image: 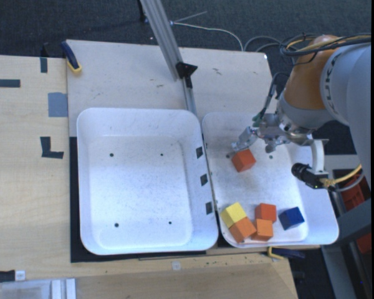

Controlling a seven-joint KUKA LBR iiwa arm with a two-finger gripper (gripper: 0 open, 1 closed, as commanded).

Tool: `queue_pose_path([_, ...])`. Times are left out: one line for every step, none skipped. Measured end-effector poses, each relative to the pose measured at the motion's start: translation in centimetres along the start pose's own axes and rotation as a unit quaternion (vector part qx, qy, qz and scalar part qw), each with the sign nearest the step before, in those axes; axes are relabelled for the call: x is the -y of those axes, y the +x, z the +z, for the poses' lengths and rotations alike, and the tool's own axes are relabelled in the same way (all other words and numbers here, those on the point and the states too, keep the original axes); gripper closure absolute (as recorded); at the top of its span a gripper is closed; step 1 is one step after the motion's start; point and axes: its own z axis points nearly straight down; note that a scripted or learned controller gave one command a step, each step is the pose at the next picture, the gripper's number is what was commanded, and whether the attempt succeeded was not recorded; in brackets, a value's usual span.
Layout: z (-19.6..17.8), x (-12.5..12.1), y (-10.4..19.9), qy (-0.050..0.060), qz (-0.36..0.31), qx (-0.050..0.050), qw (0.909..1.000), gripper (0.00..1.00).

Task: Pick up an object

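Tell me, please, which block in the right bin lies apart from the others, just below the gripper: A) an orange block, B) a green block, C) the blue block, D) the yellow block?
A: a lone orange block sits in the upper part of the right bin just under the gripper, while the yellow block, the blue block and the other orange blocks cluster at the bin's near edge.

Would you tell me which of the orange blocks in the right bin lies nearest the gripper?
The lone orange block, just below the gripper. The other orange blocks sit clustered at the bin's near edge beside the yellow block.
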Motion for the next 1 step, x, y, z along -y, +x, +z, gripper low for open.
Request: queue_pose_path([7.98, -1.15, 1.33, 0.003, -0.001, 0.001, 1.0000, 0.00])
